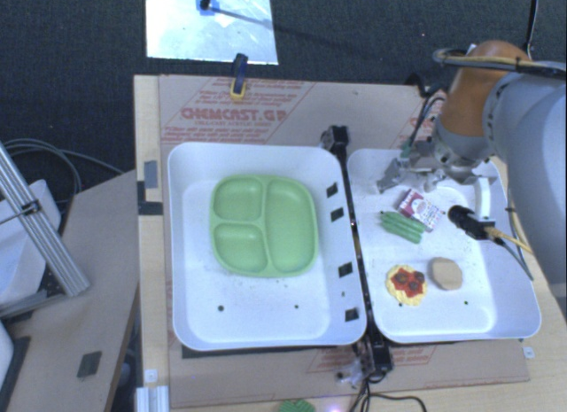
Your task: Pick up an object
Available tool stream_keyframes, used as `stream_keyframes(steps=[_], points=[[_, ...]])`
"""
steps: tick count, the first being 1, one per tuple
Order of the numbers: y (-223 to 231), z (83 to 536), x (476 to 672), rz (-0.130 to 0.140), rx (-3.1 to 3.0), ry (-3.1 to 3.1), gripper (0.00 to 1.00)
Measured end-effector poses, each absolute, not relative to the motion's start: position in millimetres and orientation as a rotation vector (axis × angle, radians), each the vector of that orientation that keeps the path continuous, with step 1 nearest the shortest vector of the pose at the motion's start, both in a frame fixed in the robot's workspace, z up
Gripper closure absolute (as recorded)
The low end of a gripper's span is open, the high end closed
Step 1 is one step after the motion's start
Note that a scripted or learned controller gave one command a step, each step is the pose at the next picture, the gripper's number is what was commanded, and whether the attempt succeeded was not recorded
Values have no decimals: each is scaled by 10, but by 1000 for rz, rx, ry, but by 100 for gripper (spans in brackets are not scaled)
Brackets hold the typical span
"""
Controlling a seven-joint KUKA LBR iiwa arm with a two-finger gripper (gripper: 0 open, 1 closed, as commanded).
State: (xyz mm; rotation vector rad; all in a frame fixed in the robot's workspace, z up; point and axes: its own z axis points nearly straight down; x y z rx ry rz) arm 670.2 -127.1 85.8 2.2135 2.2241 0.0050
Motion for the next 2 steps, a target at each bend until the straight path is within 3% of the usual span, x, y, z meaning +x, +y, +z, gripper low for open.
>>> stream_keyframes(steps=[1,2], points=[[-1633,846,6207,-3,2224,2218,0],[-1605,963,6243,5,2216,2220,100]])
